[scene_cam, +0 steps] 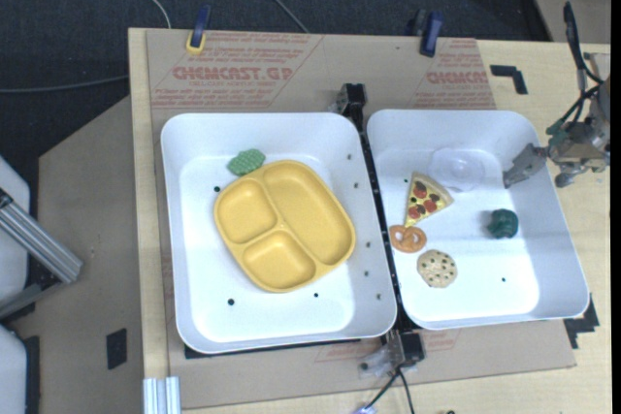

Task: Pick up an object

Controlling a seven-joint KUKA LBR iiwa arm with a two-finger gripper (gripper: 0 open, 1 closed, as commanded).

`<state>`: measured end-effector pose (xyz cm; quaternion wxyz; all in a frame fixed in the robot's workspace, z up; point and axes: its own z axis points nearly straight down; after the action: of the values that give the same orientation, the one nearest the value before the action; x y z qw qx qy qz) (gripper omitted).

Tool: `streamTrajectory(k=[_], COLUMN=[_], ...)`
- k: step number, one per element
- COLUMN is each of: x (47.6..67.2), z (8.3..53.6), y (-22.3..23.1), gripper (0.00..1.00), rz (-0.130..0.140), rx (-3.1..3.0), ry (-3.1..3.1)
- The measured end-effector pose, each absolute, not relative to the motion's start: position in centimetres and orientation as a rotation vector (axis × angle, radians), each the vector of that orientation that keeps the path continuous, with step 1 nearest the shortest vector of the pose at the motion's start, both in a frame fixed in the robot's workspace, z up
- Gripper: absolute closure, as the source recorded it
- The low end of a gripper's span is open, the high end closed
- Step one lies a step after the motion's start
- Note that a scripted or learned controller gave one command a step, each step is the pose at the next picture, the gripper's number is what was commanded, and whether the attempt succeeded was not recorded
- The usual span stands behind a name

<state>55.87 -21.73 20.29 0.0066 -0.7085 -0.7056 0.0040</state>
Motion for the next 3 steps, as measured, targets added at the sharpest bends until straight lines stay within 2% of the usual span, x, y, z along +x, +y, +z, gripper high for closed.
streamTrajectory(k=[1,2,3], x=[56.2,55.9,55.9], z=[21.1,14.7,8.6], y=[-21.7,-21.8,-22.0], gripper=[0.00,0.00,0.00], rz=[0.000,0.006,-0.004], rx=[-2.221,-2.216,-2.212], ry=[-2.221,-2.216,-2.217])
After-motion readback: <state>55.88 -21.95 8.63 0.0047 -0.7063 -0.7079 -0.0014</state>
